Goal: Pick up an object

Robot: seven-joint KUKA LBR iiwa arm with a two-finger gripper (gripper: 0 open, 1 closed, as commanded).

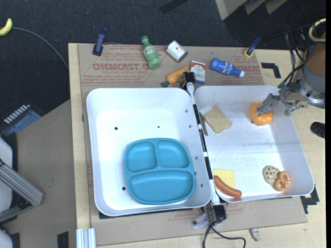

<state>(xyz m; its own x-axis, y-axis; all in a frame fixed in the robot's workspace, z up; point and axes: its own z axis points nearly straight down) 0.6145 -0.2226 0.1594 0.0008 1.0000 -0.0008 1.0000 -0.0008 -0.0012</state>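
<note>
We are at the approach: our gripper (270, 105) sits by the orange (261, 114) near the right bin's (248, 159) far edge; we cannot tell its state. Next, close squarely on it.

Red lettering "CHEMCAST" runs across the brown board (119, 66) behind the bins.

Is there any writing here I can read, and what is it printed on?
"CHEMCAST": red print on the brown board under the bins, left of the green bottle; the smaller lines around it are too blurred to read.
More red print on the board near the blue bottle: unreadable.
Labels on both bottles and the small carton: too small to read.
</note>
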